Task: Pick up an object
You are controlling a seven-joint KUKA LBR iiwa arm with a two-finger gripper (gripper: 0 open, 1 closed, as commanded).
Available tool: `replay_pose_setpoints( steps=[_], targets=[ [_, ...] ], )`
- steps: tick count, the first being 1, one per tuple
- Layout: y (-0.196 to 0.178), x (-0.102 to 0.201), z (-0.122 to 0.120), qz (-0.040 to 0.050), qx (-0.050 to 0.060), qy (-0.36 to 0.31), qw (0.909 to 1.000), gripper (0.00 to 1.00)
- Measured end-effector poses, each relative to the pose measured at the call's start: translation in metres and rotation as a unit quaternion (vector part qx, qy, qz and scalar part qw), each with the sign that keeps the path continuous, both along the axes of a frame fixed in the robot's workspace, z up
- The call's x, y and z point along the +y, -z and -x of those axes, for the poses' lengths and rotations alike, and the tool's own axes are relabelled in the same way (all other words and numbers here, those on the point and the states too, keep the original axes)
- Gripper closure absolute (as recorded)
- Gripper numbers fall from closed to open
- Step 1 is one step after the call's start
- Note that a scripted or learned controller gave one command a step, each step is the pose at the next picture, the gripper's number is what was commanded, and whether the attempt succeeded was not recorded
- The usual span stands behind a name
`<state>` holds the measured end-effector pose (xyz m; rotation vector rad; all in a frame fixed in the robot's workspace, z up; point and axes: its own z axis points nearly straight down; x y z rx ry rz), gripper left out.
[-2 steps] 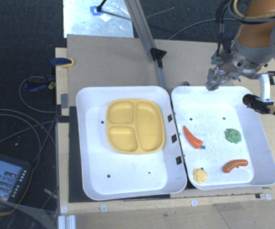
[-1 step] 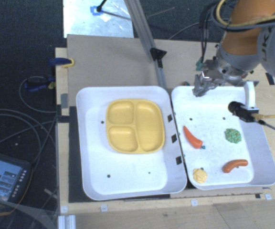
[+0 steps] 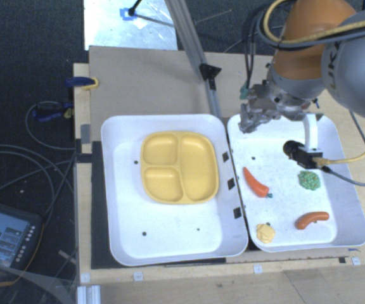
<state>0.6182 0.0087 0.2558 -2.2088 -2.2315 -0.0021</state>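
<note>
Camera view is showing you the grey arm (image 3: 353, 49) reaching in from the upper right of the frame, its end effector (image 3: 253, 116) hanging over the upper left corner of the right bin (image 3: 353, 223); you cannot tell how far it is opening, and nothing is showing in its grasp. The left bin (image 3: 122, 233) on the surface is carrying a yellow divided plate (image 3: 177, 166). Your candidates are lying in the right bin, well apart: the orange carrot (image 3: 255, 182) nearest, its long axis running upper left to lower right, stem end pointing lower right; the sausage (image 3: 312, 220) lying almost level; the green broccoli (image 3: 308, 180) and the yellow piece (image 3: 265, 233), both lumpy. You are probably best going for the carrot: turn the wrist to close across its narrow width and descend over its middle.
</note>
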Motion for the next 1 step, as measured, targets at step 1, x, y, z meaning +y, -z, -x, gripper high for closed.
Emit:
replay_pose_setpoints(
  steps=[1],
  targets=[
    [-0.0019, 0.0541, 0.013, -0.0002, 0.0, -0.001, 1.0, 1.0]
  ],
)
